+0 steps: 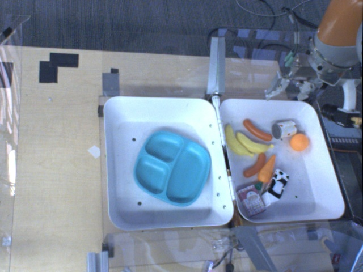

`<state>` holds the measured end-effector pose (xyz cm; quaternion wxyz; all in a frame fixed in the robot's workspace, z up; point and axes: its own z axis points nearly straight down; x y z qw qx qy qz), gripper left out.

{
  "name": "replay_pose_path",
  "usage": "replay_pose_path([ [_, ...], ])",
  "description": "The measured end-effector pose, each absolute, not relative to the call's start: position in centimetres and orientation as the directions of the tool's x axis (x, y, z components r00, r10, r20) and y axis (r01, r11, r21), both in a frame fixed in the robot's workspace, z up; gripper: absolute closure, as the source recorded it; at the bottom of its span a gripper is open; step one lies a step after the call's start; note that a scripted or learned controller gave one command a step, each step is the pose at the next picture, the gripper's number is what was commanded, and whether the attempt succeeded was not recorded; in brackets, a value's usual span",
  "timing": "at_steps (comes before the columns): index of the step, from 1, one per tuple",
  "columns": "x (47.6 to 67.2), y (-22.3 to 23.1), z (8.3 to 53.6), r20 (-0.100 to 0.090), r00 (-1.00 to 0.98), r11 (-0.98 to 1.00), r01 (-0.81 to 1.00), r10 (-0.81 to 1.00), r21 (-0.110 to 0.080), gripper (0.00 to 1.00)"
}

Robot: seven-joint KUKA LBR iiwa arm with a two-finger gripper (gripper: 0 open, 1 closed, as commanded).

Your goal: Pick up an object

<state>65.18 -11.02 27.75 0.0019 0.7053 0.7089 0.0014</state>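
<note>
At the lower edge of the right bin, nearest the camera, lies a small packet with a pinkish printed face, tilted against the bin's front wall. Just beside it, to the right, is a black-and-white patterned piece, blocky in shape. Touching that piece's upper left is a carrot, orange and tapered, and a short sausage lies along the carrot's left side. Higher in the bin, two bananas, yellow and curved, rest by the left wall. A second sausage, reddish-orange and longer, sits just above them. To its right lies a grey can on its side, and an orange ball sits just beside the can, toward the bin's right wall.

The left bin holds a blue tray with three compartments, turned at a slant.

The gripper hangs above the upper rim of the right bin, in the upper right of the frame, below the arm's orange band. Its fingers look spread apart with nothing between them, though cabling and glare make this hard to judge. All the items in the right bin lie below it in the picture, well apart from the fingers; the can and the long sausage are closest.
</note>
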Motion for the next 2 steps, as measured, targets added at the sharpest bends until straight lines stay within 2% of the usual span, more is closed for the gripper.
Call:
replay_pose_path([
  [1, 67.0, -14.2, 31.4, -0.001, 0.020, -0.020, 1.000, 1.000, 0.008, 0.00],
  [2, 67.2, -14.1, 32.7, -0.004, 0.012, -0.012, 1.000, 1.000, 0.015, 1.00],
])
